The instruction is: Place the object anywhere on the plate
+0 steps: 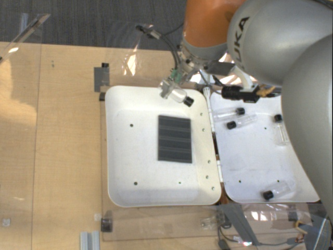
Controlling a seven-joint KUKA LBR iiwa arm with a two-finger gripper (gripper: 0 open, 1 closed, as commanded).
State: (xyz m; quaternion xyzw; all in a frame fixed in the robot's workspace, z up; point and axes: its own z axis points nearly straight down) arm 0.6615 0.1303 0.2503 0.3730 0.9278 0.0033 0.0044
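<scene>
One capped vial [179, 95] lies slanted, cap lower-right, beside the gripper [179, 79]; grip unclear.

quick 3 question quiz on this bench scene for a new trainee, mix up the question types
1. True or false: the dark ribbed plate lies in the left bin.
2. Multiple choice: the clear vial with a black cap near the gripper is over which part of the left bin? A) near edge B) far edge C) left wall
3. Fill in: at least ___ black-capped vials lie in the right bin.

Key
1. True
2. B
3. three: one, another, another.
</scene>
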